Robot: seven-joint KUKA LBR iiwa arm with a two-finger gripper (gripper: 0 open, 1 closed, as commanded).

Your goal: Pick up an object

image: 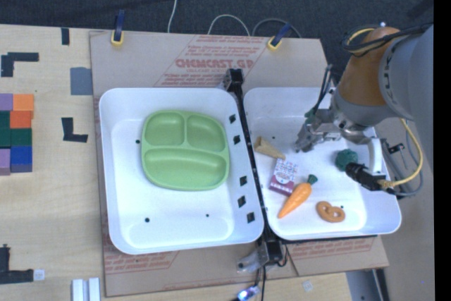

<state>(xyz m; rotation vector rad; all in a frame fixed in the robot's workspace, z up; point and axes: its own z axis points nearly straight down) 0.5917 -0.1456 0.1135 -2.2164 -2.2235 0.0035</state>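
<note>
Now we see the gripper (pixel 308 139) low in the right bin (pixel 380 222), above the carrot (pixel 294 200), card (pixel 284 176) and pretzel (pixel 330 211); its grip state we cannot tell.

I cannot read the print on the small card (pixel 284 176), it is too small. The arm (pixel 394 81) partly covers a green thing (pixel 345 158), so its shape stays unclear to me.

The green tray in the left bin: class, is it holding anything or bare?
Bare: the green tray shows nothing lying in its three compartments.
</note>
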